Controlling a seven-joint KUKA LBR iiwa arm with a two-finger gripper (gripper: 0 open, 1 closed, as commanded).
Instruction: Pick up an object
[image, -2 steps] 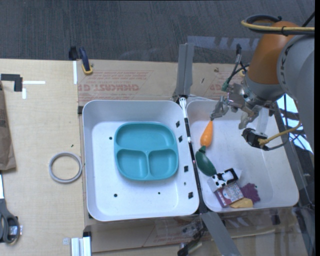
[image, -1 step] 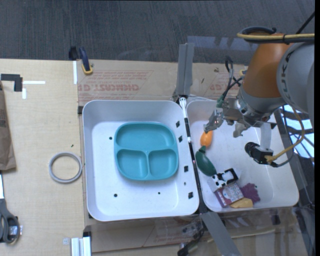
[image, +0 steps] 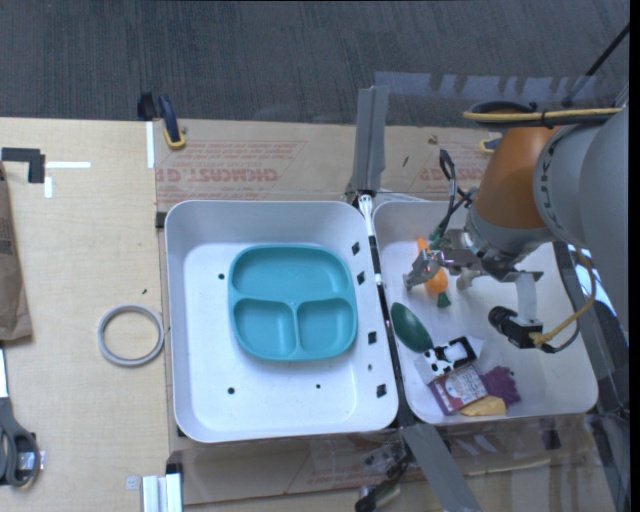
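Camera view, looking down on two white bins. Left bin holds a teal divided plate. Grey arm reaches over the right bin, its gripper low beside a small orange object; the jaw state cannot be told. A green leaf-shaped item and a purple packet lie nearer the front. No object appears lifted; grasp and lift seemingly remain.

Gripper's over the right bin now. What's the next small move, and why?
Probably lower straight down: the gripper hangs right at the small orange object in the right bin, with the green piece lying apart below it.
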